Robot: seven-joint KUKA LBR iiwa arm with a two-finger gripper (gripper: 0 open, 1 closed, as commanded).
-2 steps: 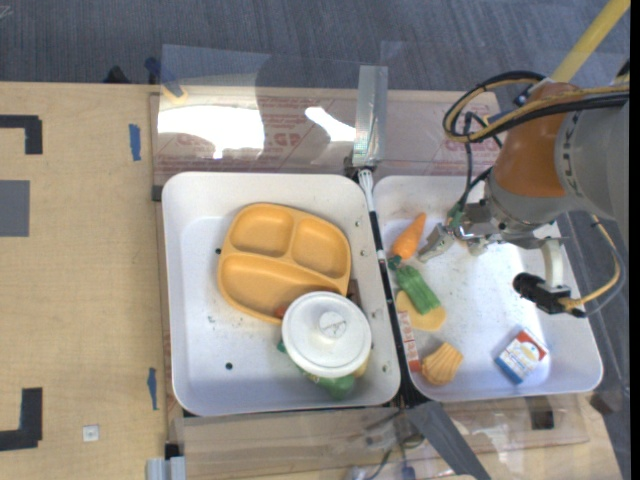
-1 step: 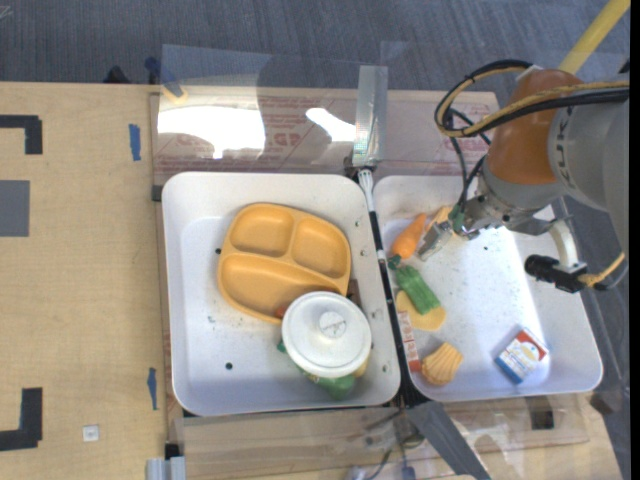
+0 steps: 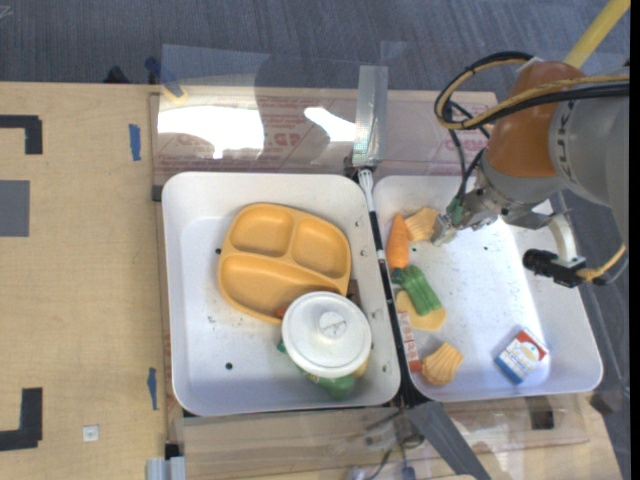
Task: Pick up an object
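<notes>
Fig.: arm (image 3: 560, 128) reaching in from the right, over the upper left of the right bin (image 3: 565, 363). Gripper (image 3: 452, 220) sits low at the bin's top-left corner, just beside a pale bread-like piece (image 3: 421, 223); whether it touches is unclear at this res. Finger spread cannot be told; nothing is seen held.

Progress: pick not yet done, judging by the layout. All items lie in the bins, none lifted. Left to do: close on an item, raise it clear.

Likely target: the bread piece, immediately left of the gripper, w/ a carrot (image 3: 399, 241) touching its left side. Further off, down the bin's left wall: green veg (image 3: 419, 288) on a yellow piece (image 3: 430, 316), then a ridged orange item (image 3: 442, 363) near the front. Small carton (image 3: 521, 355) lies well apart, front right.

Left bin (image 3: 190, 298) holds a divided yellow plate (image 3: 283, 258) and a lidded white cup (image 3: 326, 336) overlapping the plate's front edge; both well apart from the gripper.
</notes>
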